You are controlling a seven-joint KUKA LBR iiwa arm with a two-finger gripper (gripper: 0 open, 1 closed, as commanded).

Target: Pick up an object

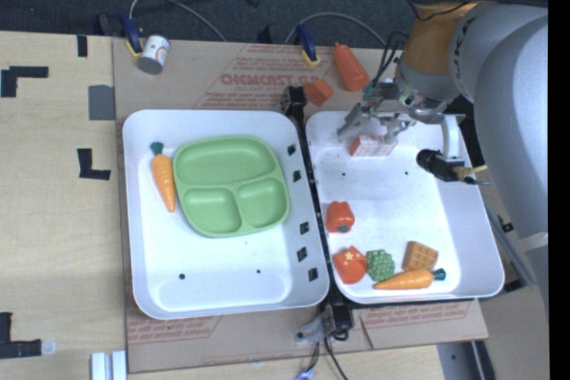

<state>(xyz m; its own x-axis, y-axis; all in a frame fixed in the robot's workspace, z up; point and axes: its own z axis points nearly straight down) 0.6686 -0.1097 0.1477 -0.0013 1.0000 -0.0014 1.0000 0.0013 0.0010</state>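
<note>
Cardboard-lined worktop [249, 84] under two white bins, dark carpet behind.

Camera view: take the right-hand bin [463, 218] as the landmark. Inside its far end, near the wall, find the pale pink block [370, 146], the likeliest target. Directly over that block, note the end effector [372, 127], released, fingers [349, 125] spread to either side of the block and apparently not yet closed on it. Along the bin's near end, leave alone the red pepper [339, 215], tomato [349, 264], broccoli [380, 263], waffle piece [419, 255] and toy carrot [405, 280]; well apart from the block, so no crowding there. Beyond the bin's left wall, ignore the green divided plate [233, 186] and second carrot [163, 178].

For a clean grasp:
- Centre over the block before descending; seems slightly offset toward the far wall.
- Go down until the tips pass the block's top edge, short of scraping the bin floor.
- Keep clear of the far wall, probably the main snag risk.
- Close squarely on opposite flat faces; likely rigid and light, so prone to twisting out if pinched at a corner.
- Lift straight up, then check for the block between the tips.
</note>
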